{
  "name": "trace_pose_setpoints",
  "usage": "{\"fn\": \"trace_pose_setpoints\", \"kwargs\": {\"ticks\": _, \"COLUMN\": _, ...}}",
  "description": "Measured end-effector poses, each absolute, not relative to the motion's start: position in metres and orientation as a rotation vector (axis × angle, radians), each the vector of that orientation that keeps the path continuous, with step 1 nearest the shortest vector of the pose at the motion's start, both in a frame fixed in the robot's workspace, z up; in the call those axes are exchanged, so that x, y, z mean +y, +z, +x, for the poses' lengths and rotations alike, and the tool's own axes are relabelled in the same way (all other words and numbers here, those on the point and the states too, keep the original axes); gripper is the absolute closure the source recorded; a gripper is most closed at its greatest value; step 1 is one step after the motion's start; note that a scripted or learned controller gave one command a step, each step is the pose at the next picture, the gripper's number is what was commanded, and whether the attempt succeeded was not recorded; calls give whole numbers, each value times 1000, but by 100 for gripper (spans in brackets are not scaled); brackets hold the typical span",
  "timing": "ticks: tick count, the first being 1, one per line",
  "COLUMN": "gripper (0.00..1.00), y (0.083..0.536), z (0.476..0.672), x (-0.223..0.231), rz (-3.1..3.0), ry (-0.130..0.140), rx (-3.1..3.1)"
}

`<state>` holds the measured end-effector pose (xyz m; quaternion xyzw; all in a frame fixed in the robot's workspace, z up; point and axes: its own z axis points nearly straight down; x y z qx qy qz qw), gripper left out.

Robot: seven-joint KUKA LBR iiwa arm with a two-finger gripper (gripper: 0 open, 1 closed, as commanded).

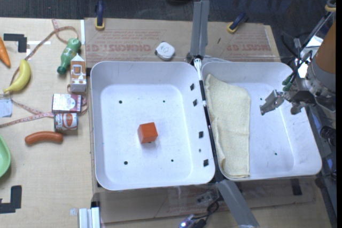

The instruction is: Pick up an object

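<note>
Right of the folded towel (pixel 228 124) (well apart from the orange cube (pixel 147 132)), your gripper (pixel 281 104) hangs with jaws spread, pinching nothing.

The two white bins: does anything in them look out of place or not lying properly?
Mostly no. The orange block sits alone in the left bin. In the right bin, the pale yellow towel lies bunched against the left wall, its edges uneven rather than spread flat. The gripper is over the right bin.

One fixed overhead camera looks slantwise down on both bins (pixel 99 115).
</note>
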<state>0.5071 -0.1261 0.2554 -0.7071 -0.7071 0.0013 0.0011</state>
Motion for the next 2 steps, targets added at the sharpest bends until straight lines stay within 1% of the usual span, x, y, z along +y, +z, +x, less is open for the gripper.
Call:
{"fn": "trace_pose_setpoints", "kwargs": {"ticks": 1, "gripper": 0, "y": 301, "z": 534, "x": -178, "rz": -2677, "ry": 4, "rx": -1643}}
{"fn": "trace_pose_setpoints", "kwargs": {"ticks": 2, "gripper": 0, "y": 365, "z": 572, "x": -102, "rz": -2928, "ry": 7, "rx": -1138}}
